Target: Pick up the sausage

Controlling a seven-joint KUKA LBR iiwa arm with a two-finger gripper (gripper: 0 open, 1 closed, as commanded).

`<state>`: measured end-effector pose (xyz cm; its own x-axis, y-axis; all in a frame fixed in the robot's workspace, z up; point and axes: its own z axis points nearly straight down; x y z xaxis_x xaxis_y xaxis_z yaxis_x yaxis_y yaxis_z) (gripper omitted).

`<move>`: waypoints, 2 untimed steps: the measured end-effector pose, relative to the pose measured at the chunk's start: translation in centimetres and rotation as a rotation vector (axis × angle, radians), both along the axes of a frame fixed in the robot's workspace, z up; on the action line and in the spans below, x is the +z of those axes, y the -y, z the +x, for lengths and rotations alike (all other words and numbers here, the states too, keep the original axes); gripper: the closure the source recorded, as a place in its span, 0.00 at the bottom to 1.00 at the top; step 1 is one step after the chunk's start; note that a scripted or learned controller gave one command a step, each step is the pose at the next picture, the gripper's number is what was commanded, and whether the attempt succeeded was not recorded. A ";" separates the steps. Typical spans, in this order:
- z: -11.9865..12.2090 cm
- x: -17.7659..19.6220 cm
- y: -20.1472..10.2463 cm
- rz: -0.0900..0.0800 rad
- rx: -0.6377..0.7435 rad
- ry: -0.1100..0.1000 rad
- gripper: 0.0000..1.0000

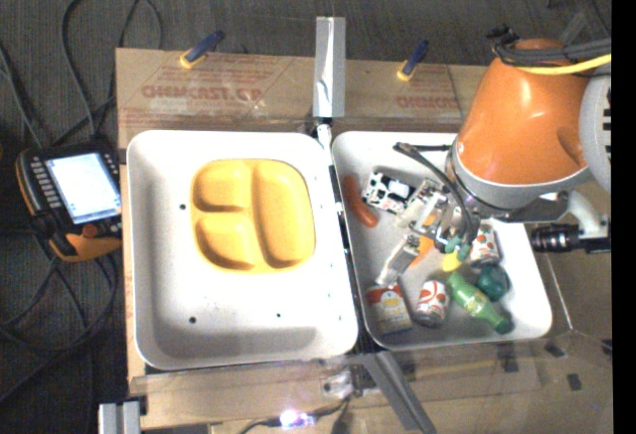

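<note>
The sausage (357,201) lies untouched against the right bin's (542,308) left wall, while the tool (429,223), its grip state impossible to tell, hovers mid-bin, so the approach step next needs a leftward shift.

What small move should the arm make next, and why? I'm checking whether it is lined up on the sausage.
Probably shift the gripper toward the left wall of the right bin. The sausage lies there along the wall, apart from the gripper, which hangs over the bin's middle near the green bottle and cans.
</note>
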<state>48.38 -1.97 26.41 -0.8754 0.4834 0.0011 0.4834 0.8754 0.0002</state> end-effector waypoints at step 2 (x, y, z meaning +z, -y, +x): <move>0.0 -8.1 -1.9 0.002 0.020 -0.001 0.00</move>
<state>48.33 -0.04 18.31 -0.8851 0.4654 0.0032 0.4654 0.8851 0.0009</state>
